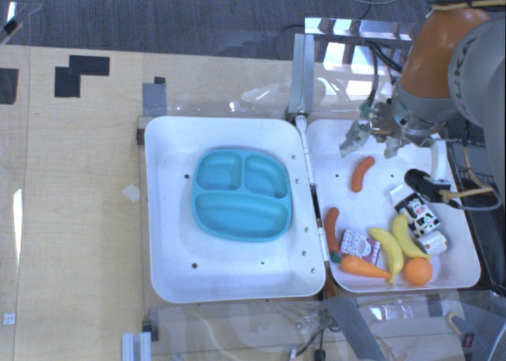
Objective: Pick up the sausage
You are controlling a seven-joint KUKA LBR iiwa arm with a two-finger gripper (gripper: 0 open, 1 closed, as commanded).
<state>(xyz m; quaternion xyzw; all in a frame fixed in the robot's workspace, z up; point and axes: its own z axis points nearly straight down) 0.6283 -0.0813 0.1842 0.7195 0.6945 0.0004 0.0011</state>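
The gripper (371, 140) hangs with jaws spread wide and empty, just above the sausage (362, 174) in the right bin (473, 276). Descending off-centre could nudge the sausage aside, or they might mistakenly close on the second sausage (331, 227) near the bin's left wall.

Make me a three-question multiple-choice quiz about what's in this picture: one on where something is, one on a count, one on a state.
1. Where does the blue divided plate lie?
A. in the left bin
B. in the right bin
C. on the bare bench

2. How many bananas lie in the right bin?
A. none
B. two
C. five

3. How does the tool stand to the upper sausage?
A. clamped on it
B. open above it, apart
C. pressing it flat

Answers: 1 A, the plate sits in the middle of the left bin. 2 B, two yellow bananas lie side by side near the orange. 3 B, its fingers are spread and the sausage lies below them.
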